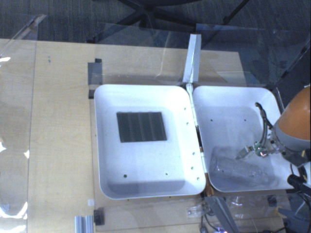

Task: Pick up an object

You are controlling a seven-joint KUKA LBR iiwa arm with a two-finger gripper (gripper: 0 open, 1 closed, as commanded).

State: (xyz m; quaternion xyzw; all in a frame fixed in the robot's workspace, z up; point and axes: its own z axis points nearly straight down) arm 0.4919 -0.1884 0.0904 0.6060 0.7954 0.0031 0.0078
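The only object I can make out is a dark ribbed pad [141,126] lying flat in the left bin [104,144]. My claw [252,150] sits low in the right bin [218,106], its opening I cannot tell. I judge this still the approach; next calls for crossing over.

Arm [296,123] enters from right, orange band showing; hand [250,151] low.

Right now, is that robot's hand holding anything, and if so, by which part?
It cannot be told. The hand sits low in the right bin, next to a clear, see-through object, but the view is too blurred to show a grip.
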